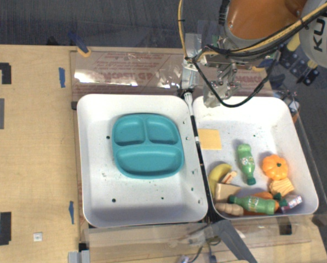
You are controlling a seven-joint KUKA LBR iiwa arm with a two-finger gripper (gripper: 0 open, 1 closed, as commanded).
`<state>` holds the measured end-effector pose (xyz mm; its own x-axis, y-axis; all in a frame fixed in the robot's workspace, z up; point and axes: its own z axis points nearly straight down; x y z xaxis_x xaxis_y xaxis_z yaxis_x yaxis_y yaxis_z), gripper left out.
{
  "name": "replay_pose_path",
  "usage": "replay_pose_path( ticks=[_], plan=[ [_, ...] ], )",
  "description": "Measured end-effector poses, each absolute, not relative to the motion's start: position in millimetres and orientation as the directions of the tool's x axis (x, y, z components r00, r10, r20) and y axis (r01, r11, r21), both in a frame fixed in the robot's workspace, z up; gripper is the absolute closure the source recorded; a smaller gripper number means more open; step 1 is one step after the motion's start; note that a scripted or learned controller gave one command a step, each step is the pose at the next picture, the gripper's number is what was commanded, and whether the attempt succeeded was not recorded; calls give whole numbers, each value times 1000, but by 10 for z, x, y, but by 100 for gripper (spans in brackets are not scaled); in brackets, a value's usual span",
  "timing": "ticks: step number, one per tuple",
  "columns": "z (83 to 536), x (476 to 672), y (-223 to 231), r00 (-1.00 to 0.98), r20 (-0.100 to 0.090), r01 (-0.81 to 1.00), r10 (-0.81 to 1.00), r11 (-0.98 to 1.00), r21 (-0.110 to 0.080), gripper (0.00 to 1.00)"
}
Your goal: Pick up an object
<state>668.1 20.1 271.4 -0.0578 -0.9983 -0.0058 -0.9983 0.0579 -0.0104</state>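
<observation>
My gripper [217, 92] hangs over the back edge of the right bin [262, 111], above its far left corner, with nothing seen in it. Below it in that bin lie a flat yellow cheese slice [210, 139], an upright-lying green bottle [246, 163], an orange pumpkin [275, 167] and a yellow banana [219, 173]. Along the bin's front sit a tan block [226, 190], a second green bottle [254, 203] on its side and a small purple-capped item [292, 202]. The cheese slice is the nearest of them to the gripper.
The left bin [92, 147] holds a teal divided plate [148, 146]. A ridge where the two bins meet [196, 147] runs between them. Cables [207, 75] loop around the wrist. Wooden bench [26, 147] lies to the left.
</observation>
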Motion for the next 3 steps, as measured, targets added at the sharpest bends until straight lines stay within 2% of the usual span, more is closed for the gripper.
replay_pose_path(
  ticks=[1,2,3],
  plan=[
    [1878,6655,-606,-9,-3,-1000,-1000,9,4,100],
    [1018,6658,-1092,163,-5,-987,-987,-163,2,100],
    [882,6420,-1571,425,0,-905,-905,-424,-5,100]
  ],
)
